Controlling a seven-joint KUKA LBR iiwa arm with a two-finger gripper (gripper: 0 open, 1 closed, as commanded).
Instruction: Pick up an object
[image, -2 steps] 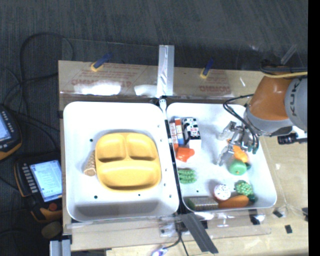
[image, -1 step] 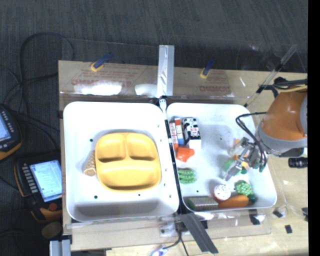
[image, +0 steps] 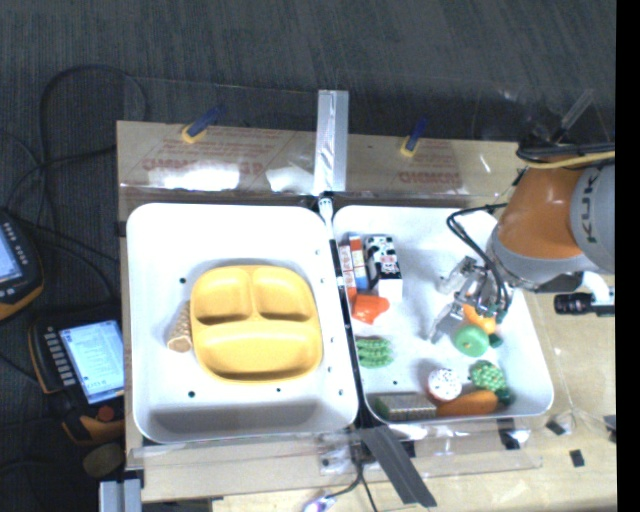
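My gripper hangs over the right part of the right bin, with its fingers spread open. A green round toy with a yellow-orange top lies just below and between them; I cannot tell whether they touch it. Close by, at the bin's front, lie a white and red round piece, a knobby green toy and an orange carrot. On the bin's left side sit a striped box, a black and white box, an orange-red piece and a green ridged piece.
The left bin holds a yellow divided tray with a tan cone at its left. A ridge separates the two bins. A dark flat piece lies along the right bin's front wall. Cables trail beside the wrist.
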